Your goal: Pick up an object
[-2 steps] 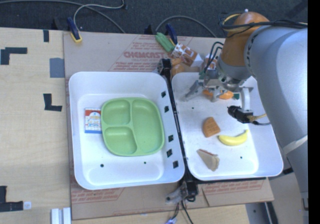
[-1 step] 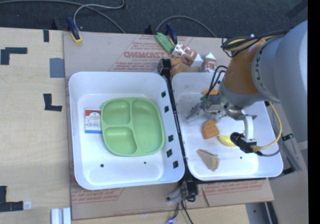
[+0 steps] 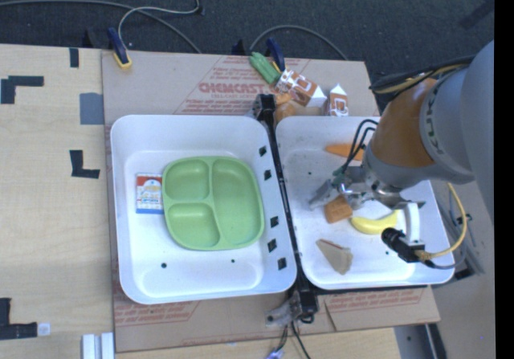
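Observation:
In the right bin (image 3: 309, 265) lie an orange block (image 3: 338, 210), a yellow banana (image 3: 372, 224), a tan wedge (image 3: 335, 255) and an orange carrot-like piece (image 3: 341, 150). My gripper (image 3: 336, 192) hangs low over the bin's middle, just above the orange block and left of the banana. One grey finger (image 3: 321, 193) points left toward the bin's floor. The arm's orange band hides part of the bin behind it. Nothing is visibly held.
The left bin (image 3: 132, 269) holds a green divided plate (image 3: 214, 201) and a small white card box (image 3: 148, 193). Behind the bins sit a green clamp (image 3: 266, 68) and small cartons (image 3: 303, 92). Black clips line the divider between the bins.

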Available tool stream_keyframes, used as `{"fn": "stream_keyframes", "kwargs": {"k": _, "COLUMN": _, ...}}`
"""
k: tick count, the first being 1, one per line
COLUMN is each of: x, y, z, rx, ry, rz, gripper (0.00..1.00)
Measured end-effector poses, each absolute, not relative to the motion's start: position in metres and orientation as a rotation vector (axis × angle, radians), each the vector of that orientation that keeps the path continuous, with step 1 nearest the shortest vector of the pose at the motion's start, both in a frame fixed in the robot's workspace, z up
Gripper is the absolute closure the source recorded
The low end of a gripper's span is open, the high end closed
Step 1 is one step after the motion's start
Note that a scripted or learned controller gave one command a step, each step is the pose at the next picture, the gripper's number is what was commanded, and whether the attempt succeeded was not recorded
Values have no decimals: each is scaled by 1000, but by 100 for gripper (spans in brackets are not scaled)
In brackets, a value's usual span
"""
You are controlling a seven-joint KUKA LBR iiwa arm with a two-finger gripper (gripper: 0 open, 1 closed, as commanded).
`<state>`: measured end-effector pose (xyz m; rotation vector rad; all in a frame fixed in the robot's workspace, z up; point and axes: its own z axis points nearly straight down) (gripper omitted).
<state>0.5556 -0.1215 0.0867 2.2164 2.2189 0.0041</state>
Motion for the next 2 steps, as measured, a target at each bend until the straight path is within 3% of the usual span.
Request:
{"fn": "stream_keyframes", "kwargs": {"k": 1, "x": 556, "y": -122, "z": 96, "rx": 2216, "ry": 2218, "rz": 4, "gripper": 100}}
{"fn": "stream_keyframes", "kwargs": {"k": 2, "x": 601, "y": -63, "z": 184, "rx": 2219, "ry": 2224, "rz": 0, "gripper": 100}}
